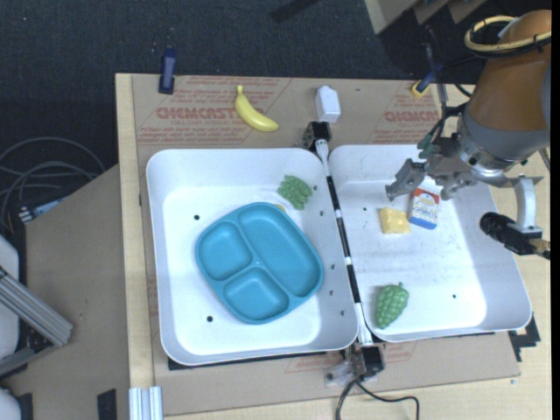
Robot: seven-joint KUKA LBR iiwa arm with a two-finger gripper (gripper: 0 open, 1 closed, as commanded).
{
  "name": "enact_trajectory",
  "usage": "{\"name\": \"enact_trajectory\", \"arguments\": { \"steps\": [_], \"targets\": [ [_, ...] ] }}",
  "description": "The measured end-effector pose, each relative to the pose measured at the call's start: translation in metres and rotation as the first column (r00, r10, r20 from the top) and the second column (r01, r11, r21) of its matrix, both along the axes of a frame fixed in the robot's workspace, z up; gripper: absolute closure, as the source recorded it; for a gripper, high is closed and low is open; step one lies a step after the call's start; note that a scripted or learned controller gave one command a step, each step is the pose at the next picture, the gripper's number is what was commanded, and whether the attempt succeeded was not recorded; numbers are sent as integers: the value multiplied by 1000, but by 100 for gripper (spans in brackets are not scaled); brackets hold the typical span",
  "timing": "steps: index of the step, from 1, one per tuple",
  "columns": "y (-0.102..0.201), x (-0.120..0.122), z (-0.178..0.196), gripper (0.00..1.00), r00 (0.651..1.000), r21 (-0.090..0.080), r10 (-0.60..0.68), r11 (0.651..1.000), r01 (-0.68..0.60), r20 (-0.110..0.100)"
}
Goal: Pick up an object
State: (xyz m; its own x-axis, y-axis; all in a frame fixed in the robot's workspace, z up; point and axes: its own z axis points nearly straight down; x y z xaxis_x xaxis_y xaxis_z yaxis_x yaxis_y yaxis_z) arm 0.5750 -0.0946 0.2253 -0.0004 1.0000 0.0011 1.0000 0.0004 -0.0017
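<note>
Spread open, the gripper point(426, 180) hovers seemingly just above the small carton point(424, 208) beside the yellow block point(394, 221), needing descent and closure.

A blue tray point(256, 262), yellow banana point(254, 112), two green grape bunches point(296, 190) point(391, 304), white bins point(175, 322).

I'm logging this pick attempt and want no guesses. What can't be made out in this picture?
- Claw: its tips blur against the small carton in the right bin, so contact is unclear.
- Carton label: too small to read.
- Yellow item beside the carton: too small to identify.
- Arm: cut off by the top and right edges.
</note>
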Motion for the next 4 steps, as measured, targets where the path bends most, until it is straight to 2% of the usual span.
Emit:
{"name": "enact_trajectory", "arguments": {
  "steps": [1,2,3,4],
  "targets": [
    [-27,44,-75,0,1000,-1,-1,1000,1,0],
    [-34,45,-132,0,1000,-2,0,1000,0,6],
    [-23,35,-134,0,1000,-9,0,1000,1,19],
    [-24,36,-123,100,1000,-10,-1,1000,1,21]
  ]
}}
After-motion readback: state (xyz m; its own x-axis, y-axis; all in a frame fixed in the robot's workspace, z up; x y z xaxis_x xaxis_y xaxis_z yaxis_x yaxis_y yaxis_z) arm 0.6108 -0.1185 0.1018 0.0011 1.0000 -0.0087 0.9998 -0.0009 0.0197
